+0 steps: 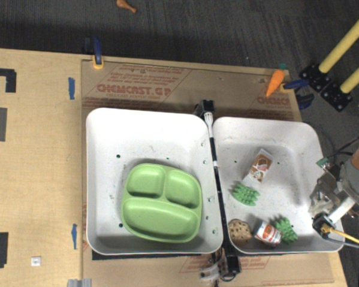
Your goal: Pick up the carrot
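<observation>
The carrot (275, 82) is small and orange with a green top. It lies outside both bins, on the brown board behind the right bin's (299, 140) far right corner. My gripper (328, 209) hangs low over the right rim of the right bin, well in front of the carrot and to its right. Nothing shows in its grasp.
The right bin holds a small printed packet (260, 166), a green bristly toy (245, 194), a cookie (240, 231) and a red-and-white can (269, 234) beside another green toy (286, 229). A green divided plate (162, 202) fills the left bin (106, 166). Yellow poles (347, 40) on black clamps stand near the carrot.
</observation>
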`<move>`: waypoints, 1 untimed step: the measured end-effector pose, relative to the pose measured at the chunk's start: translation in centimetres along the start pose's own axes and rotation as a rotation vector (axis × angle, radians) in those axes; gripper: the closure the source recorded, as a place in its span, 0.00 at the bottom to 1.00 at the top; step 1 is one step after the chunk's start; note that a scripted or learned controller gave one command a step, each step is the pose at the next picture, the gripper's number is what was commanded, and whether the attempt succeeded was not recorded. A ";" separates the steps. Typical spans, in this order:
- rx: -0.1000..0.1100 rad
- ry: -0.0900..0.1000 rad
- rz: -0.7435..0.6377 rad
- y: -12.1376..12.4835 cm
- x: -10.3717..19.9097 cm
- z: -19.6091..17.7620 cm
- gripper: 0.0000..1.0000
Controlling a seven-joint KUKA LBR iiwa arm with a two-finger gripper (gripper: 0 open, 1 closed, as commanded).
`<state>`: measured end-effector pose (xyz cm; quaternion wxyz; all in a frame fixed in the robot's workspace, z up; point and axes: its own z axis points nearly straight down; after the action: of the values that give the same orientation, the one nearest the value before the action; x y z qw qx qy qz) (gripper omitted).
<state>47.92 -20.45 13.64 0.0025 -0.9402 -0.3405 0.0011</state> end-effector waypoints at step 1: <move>-0.006 0.000 -0.180 0.6 -0.5 -7.4 1.00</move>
<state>47.96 -21.27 21.08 -0.0002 -0.9059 -0.4236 -0.0001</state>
